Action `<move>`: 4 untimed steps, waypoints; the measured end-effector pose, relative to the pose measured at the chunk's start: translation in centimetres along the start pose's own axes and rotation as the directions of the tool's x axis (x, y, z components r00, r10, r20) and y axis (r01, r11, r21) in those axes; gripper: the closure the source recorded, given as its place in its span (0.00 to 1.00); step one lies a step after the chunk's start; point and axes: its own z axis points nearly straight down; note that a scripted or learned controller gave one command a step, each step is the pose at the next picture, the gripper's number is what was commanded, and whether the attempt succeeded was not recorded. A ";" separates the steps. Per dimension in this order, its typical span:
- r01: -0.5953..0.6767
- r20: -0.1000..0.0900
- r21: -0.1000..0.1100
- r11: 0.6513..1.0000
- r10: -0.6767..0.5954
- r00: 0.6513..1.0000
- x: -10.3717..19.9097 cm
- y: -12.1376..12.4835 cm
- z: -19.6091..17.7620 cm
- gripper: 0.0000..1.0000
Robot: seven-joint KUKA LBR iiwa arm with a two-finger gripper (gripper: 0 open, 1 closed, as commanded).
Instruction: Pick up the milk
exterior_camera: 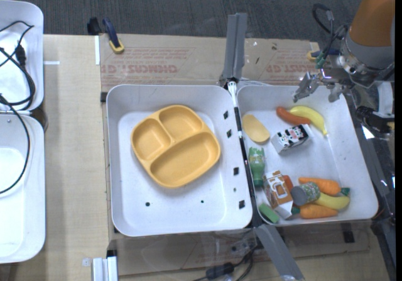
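Milk: small cow-patterned carton [293,137], lying tilted mid right bin [358,141], beside banana [312,116].
Handling: likely light, stiff; grasp across its narrow sides.
Gripper: [309,88] above bin's far edge, jaws apart, empty.

Arm [370,16] seen at upper right, grey with orange band above wrist, angled down and leftward. Gripper [306,89] carried low at its end, pointed toward left. Fingers seen spread slightly apart, nothing held between them. Cables looped beside wrist.
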 end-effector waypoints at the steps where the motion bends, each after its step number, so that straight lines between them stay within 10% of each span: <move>1: 0.111 0.006 -0.018 0.994 -0.111 0.994 0.4 -4.0 11.9 0.00; 2: 0.156 0.002 -0.006 0.988 -0.156 0.988 1.1 0.2 13.4 0.00; 3: 0.153 0.003 -0.008 0.988 -0.153 0.988 1.0 0.2 12.4 1.00; 4: 0.153 0.003 -0.008 0.988 -0.153 0.988 1.0 0.2 12.4 0.00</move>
